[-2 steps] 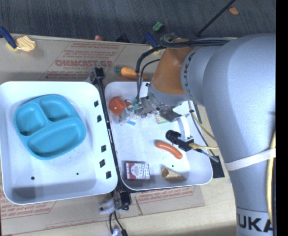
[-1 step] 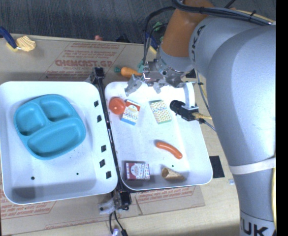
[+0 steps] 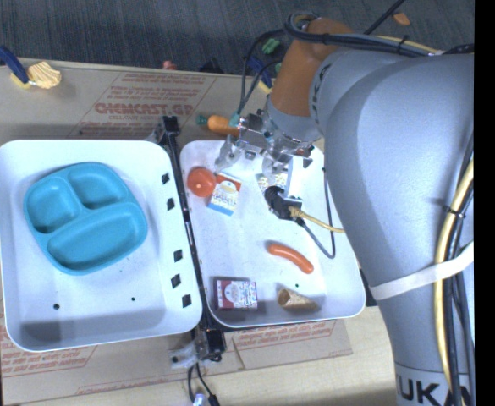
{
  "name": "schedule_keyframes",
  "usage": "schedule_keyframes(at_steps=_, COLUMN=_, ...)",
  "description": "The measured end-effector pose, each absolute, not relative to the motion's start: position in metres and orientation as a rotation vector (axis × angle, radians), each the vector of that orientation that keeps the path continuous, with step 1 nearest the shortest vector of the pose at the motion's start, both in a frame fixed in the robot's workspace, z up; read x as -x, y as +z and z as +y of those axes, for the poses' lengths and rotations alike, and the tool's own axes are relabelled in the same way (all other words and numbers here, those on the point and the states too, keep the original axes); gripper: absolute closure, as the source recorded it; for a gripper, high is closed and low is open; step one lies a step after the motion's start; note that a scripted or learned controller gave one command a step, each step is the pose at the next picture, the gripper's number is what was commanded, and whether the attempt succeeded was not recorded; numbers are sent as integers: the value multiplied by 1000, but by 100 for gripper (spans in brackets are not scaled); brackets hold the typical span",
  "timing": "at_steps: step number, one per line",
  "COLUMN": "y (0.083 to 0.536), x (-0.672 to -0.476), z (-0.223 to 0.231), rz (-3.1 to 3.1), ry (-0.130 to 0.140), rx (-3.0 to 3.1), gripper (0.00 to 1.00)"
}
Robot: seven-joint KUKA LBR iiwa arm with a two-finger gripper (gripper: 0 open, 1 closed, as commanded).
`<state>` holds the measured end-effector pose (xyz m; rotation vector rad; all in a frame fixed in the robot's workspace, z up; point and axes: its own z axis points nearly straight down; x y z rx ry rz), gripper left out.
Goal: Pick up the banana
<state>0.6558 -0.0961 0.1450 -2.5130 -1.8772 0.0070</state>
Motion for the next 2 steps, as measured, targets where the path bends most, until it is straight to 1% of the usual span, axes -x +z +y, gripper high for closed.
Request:
schedule_keyframes(at_steps=1, y=117, x=-660, z=-97, rz=-2340, ry=-3, rx=2114, gripper=0)
schedule_keyframes(at_steps=2, y=160, x=-570, z=-156, rz=-2592, ry=4, rx=1769, gripper=0)
